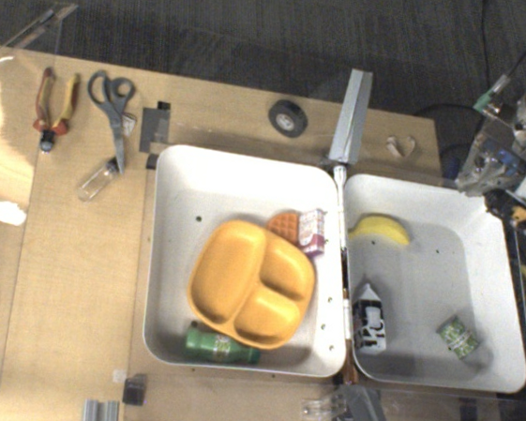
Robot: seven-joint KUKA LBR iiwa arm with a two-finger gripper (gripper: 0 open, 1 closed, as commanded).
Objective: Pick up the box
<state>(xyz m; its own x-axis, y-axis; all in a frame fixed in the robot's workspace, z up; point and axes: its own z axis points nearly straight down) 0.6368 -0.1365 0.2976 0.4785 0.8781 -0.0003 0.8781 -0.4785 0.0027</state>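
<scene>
Wooden bench (59,257) carries two white bins (167,269). Below and left of the pincer (517,177) lies the box (370,321), well apart; its grip cannot be told.

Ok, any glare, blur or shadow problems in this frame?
Camera view: strong glare washes out the bench at its left edge; both white bins are evenly lit, with a soft shadow along the right bin near wall; the small box stays legible; the tool at upper right looks cluttered and slightly blurred.
</scene>
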